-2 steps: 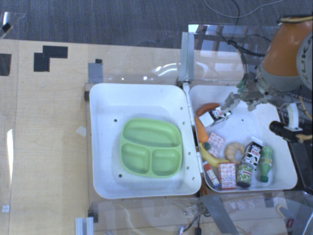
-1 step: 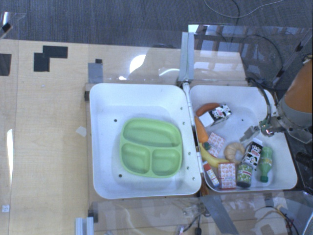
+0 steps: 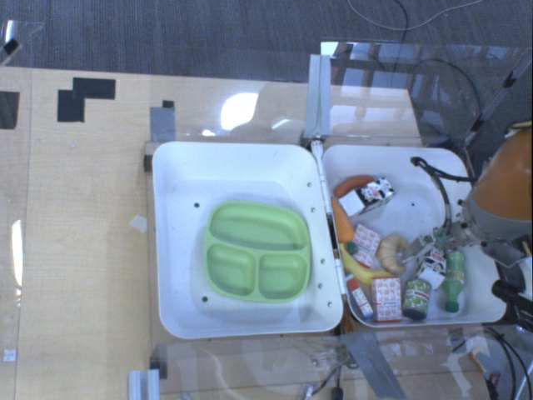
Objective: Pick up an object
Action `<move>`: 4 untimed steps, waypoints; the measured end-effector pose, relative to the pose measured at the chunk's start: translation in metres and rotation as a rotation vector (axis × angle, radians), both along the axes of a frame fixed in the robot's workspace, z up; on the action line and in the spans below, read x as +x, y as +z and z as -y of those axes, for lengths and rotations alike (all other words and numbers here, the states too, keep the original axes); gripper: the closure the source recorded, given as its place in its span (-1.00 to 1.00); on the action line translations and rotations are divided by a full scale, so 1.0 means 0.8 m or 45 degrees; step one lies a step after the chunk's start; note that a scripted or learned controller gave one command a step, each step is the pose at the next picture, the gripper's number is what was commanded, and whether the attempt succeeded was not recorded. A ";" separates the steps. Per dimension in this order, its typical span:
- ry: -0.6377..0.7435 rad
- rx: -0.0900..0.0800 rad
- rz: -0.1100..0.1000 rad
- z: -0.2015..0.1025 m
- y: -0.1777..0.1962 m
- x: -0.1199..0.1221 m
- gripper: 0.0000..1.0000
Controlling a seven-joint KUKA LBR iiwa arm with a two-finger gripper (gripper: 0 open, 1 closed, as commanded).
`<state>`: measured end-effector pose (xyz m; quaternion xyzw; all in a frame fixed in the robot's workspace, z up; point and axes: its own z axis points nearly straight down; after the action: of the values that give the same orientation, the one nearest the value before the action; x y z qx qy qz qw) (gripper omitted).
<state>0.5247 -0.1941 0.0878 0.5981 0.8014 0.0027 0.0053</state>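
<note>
Green tray (image 3: pixel 256 251) in left bin (image 3: pixel 175 223)

arm: mine, reaching in from the right, orange band (image 3: pixel 506 173) above wrist | gripper (image 3: pixel 426 252): low, pointing left | fingers: grip unclear

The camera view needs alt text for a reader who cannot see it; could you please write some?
A grey robot arm reaches from the right into the right white bin, its pincer low among small groceries, including a banana and a green bottle. The left bin holds a green divided tray.
</note>
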 end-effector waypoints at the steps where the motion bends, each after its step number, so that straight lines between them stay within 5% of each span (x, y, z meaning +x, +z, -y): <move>1: -0.073 0.003 0.002 0.011 0.000 -0.014 -1.00; 2: -0.072 0.000 0.009 0.012 0.012 -0.010 1.00; 3: 0.079 0.000 -0.008 -0.044 0.133 0.002 1.00; 4: 0.508 -0.002 -0.011 0.015 0.090 -0.006 1.00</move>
<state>0.5203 -0.2058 0.1596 0.4274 0.9041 0.0004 0.0018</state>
